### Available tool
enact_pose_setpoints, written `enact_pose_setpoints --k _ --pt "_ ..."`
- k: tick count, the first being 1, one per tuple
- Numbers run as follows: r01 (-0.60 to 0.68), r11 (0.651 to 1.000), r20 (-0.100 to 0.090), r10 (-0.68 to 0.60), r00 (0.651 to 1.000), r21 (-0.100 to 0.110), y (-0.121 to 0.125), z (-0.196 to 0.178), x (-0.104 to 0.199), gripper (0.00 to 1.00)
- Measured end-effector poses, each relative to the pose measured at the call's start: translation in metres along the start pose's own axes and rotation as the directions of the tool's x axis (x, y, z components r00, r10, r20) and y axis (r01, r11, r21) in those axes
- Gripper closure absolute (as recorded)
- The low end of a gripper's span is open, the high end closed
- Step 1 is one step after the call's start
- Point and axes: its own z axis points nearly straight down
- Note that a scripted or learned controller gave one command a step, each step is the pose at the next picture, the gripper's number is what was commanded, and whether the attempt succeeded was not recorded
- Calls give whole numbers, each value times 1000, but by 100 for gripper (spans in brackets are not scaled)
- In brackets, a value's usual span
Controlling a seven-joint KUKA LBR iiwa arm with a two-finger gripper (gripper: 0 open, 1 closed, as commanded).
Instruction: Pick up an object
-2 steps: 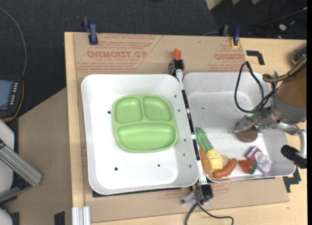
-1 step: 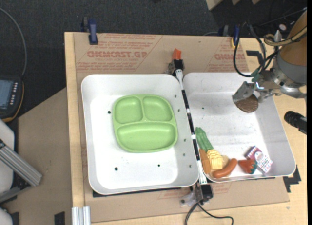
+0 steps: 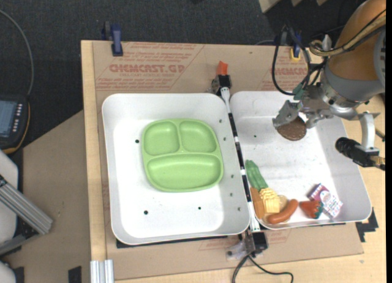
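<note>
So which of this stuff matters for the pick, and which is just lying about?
In play: claw, brown disc under it, right bin.

Lying about: green divided plate in left bin; corn, sausage, packet at the right bin's near edge.

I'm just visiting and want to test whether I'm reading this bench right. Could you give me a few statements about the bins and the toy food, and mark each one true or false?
1. The green divided plate lies in the left bin. True.
2. The toy corn cob rests on the green plate. False: it lies in the right bin, near its lower left corner.
3. The toy hot dog lies right beside the corn cob. True.
4. The pincer is over the left bin. False: it is over the upper part of the right bin, by a brown round item.
5. The small colourful packet sits in the right bin. True.
</note>
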Motion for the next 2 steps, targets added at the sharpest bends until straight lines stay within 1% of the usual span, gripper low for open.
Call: enact_pose_setpoints --k 1,2 --pt "-1 1000 -3 1 1000 6 -3 0 42 100" --pt "-1 1000 -1 1 1000 3 6 3 89 100"
